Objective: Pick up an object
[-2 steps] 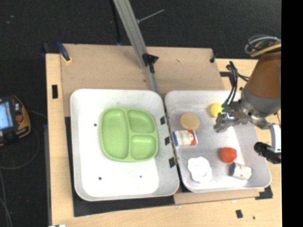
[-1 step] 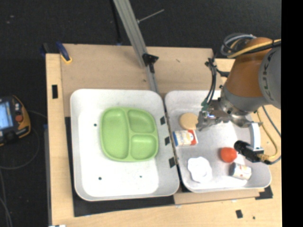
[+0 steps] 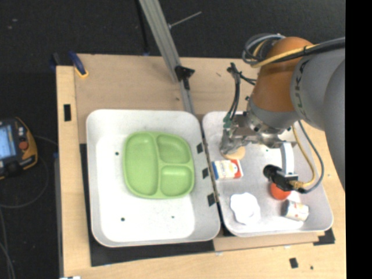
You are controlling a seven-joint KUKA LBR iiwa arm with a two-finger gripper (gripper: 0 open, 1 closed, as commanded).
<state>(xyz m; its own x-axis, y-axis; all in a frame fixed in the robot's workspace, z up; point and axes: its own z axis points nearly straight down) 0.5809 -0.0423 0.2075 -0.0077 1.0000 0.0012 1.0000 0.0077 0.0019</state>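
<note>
**A:** Where is there room to move?

**B:** The left white bin [image 3: 104, 214] has bare floor all round the green three-compartment plastic plate [image 3: 158, 164], widest along its near edge. The right white bin [image 3: 256, 179] is crowded. Its bare floor shows mostly in the middle, between the white-and-red carton [image 3: 227, 169] and the orange-red rounded thing [image 3: 280, 192]. A white crumpled piece [image 3: 244, 207] and a small white box [image 3: 296, 211] lie near the near rim.

**A:** And the gripper [image 3: 231, 139]?

**B:** It is low over the right bin's far left part, close to the wall beside the left bin. I cannot tell whether it is wide or narrow.

**A:** The thing to pick?

**B:** A tan rounded lump [image 3: 236, 154] lies just under the gripper, apparently touching it, and just beyond the carton. It is partly hidden. What shows is a little wider than deep, so its long axis seems to run left to right, along the near rim. I cannot tell which end leads.
</note>
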